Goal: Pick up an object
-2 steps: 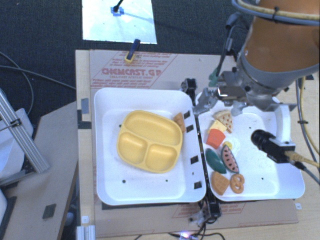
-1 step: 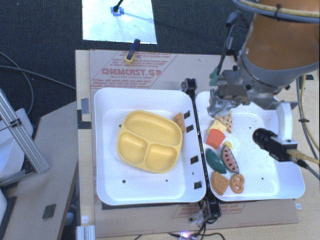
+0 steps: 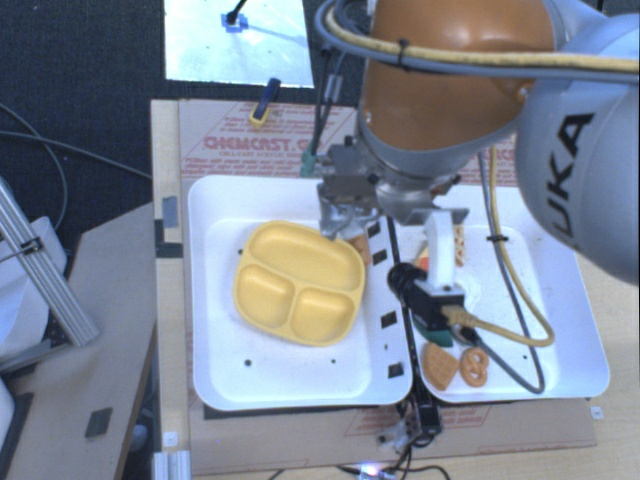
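Our gripper (image 3: 345, 218) is hanging just above centre of the frame, over the upper right rim of the yellow divided plate (image 3: 300, 283); we cannot tell whether it is open or closed, or whether it is touching the plate. We are seeing the plate lying flat in the left bin (image 3: 220, 368), pale yellow, with rounded corners and three compartments: one long one along its upper side and two smaller ones below. Its long axis is running roughly left to right, dipping slightly toward the lower right. We are watching the arm (image 3: 450, 58) reaching in from the upper right, its orange band bulking over the right bin (image 3: 570, 348), wrist pointing down. A pretzel (image 3: 473, 366) is lying in that bin's lower part.
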`<state>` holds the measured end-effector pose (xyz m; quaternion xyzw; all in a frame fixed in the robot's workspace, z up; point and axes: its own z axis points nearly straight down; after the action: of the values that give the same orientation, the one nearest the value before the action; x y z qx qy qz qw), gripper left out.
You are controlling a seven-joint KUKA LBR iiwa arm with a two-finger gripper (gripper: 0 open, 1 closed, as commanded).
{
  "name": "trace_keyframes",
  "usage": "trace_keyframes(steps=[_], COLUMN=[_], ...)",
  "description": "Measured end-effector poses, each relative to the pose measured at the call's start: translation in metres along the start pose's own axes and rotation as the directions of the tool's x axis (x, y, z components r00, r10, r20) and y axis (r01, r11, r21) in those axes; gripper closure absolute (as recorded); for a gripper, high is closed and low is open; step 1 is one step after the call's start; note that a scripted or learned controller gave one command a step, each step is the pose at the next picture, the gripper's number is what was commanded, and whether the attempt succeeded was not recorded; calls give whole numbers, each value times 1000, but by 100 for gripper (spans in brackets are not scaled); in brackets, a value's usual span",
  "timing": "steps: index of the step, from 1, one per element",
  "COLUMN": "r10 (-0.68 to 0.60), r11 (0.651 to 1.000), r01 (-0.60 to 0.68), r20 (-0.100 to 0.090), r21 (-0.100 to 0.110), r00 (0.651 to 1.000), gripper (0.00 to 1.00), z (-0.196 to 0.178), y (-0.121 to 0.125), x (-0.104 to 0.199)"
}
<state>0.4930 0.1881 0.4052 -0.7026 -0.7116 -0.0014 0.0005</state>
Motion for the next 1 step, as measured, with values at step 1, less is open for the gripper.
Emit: trace_keyframes(steps=[1], r10=[11], r11=[1000], r01=[-11], r20=[7], r21=[14], r00=[1000], gripper=[100], z=[135], y=[0], x=[12])
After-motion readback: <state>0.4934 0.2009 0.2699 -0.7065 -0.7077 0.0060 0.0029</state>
